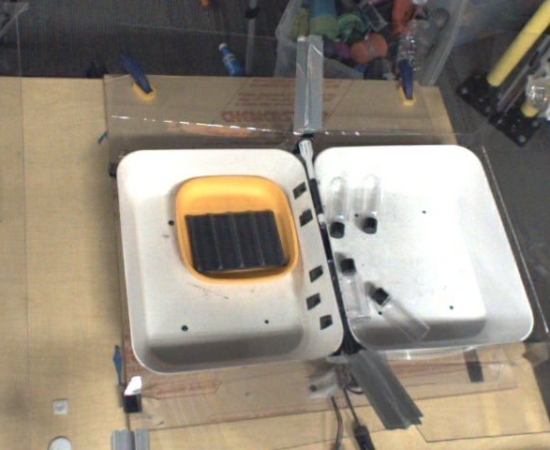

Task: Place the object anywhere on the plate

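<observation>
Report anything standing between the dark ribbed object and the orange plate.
Nothing visible stands in the way. The dark ribbed object already lies flat on the orange plate in the left bin. The clear black-capped pieces lie apart in the right bin.

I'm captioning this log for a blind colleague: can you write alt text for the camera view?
A dark ribbed rectangular block lies on a yellow plate in the left white bin. The right white bin holds several small clear vials with black caps near the central divider.
</observation>
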`<state>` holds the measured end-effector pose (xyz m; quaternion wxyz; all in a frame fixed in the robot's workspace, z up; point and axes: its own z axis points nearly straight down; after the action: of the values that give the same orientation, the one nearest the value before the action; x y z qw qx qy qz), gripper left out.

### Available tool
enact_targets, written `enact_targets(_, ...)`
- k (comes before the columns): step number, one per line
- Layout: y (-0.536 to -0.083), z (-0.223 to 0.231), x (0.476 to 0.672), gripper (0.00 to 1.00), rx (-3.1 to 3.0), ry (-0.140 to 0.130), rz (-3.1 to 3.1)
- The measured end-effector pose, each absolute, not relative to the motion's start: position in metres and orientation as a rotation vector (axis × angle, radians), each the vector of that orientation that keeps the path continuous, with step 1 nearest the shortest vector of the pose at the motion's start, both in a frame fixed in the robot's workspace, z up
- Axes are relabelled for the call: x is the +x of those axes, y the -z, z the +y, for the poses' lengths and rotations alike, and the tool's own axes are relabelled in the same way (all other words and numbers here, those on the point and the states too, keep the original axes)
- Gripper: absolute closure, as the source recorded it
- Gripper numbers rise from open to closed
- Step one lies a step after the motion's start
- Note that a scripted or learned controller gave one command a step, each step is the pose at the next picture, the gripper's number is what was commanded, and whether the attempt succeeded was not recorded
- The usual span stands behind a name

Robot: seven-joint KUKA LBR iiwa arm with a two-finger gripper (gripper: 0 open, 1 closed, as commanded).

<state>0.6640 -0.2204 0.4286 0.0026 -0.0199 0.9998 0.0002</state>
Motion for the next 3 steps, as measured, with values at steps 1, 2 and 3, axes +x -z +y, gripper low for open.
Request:
enact_targets(1, -0.418, -0.22, 0.668, 1.0, -0.194, -0.001, 3.131)
enact_targets(2, -0.401, -0.22, 0.668, 1.0, -0.331, -0.001, 3.119)
enact_targets(3, -0.381, -0.221, 0.668, 1.0, -0.819, -0.002, 3.028)
